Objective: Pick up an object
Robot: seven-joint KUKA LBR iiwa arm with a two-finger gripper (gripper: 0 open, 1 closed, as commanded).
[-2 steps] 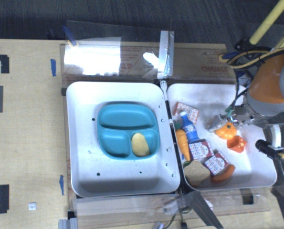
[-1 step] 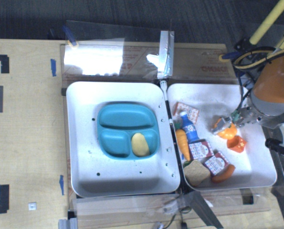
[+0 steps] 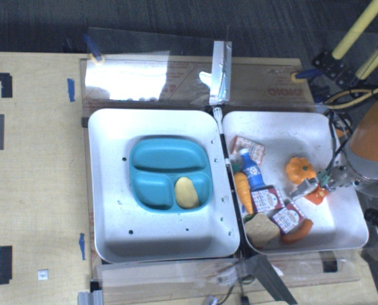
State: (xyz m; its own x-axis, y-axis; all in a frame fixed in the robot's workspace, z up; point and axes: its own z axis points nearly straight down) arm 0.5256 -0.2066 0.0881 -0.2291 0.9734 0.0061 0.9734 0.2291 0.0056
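The right bin (image 3: 284, 122) holds several small items. An orange toy pepper (image 3: 300, 169) lies right of centre. A blue bottle (image 3: 251, 171) and a carrot (image 3: 243, 193) lie along the left wall. Red-and-white packets (image 3: 265, 200) sit in the middle, with a brown bread piece (image 3: 260, 229) and a red sausage (image 3: 297, 232) near the front. My gripper (image 3: 307, 188) is low in the bin, just below the pepper and against a small red-orange piece (image 3: 317, 197). Nothing is visibly held.
The left bin (image 3: 112, 234) carries a blue divided tray (image 3: 166, 161) with a yellow oval item (image 3: 187, 192) in its right compartment. The arm's orange band (image 3: 370, 138) overhangs the right bin's right wall. A metal divider (image 3: 220, 75) stands behind the bins.
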